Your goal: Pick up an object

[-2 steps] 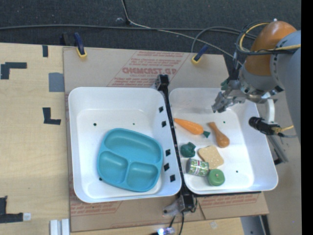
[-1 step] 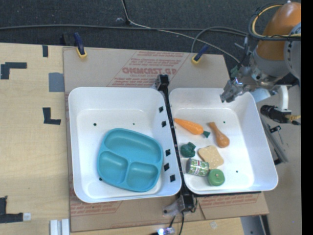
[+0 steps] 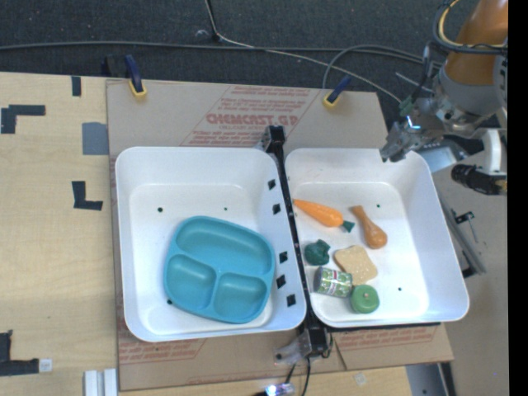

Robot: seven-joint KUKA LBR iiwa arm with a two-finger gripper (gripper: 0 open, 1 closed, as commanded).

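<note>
**Ana:** Where's the arm (image 3: 474, 52) now?

**Ben:** Up at about two o'clock from the right bin (image 3: 441, 221), hovering past its far corner. The gripper (image 3: 396, 148) hangs just outside the rim. From here it's a dark blur, so I honestly cannot tell whether it is spread or closed, and I see nothing carried in it.

**Ana:** So nothing picked yet. What's on offer?

**Ben:** All in the right bin. A carrot (image 3: 318, 213) near the middle, a drumstick (image 3: 368, 227) at three o'clock from it, a slice of bread (image 3: 355, 262) below, a small dark green piece (image 3: 317, 252) at nine o'clock from the bread, a can (image 3: 332, 283) lying down, and a round green thing (image 3: 365, 300) at the six o'clock end. The left bin (image 3: 136, 221) has just the blue tray (image 3: 219, 268).

**Ana:** Which would you go for?

**Ben:** The carrot, I reckon. It lies apart from the cluster, so there is room on both sides. Its long axis runs from ten o'clock to four o'clock, thin end toward the divider, fat end toward the drumstick.

**Ana:** And doing it well?

**Ben:** Come in toward eight o'clock, drop straight over its middle, and turn the wrist so the grip closes across the narrow width, not along the length. Stay off the drumstick, which sits near.
</note>
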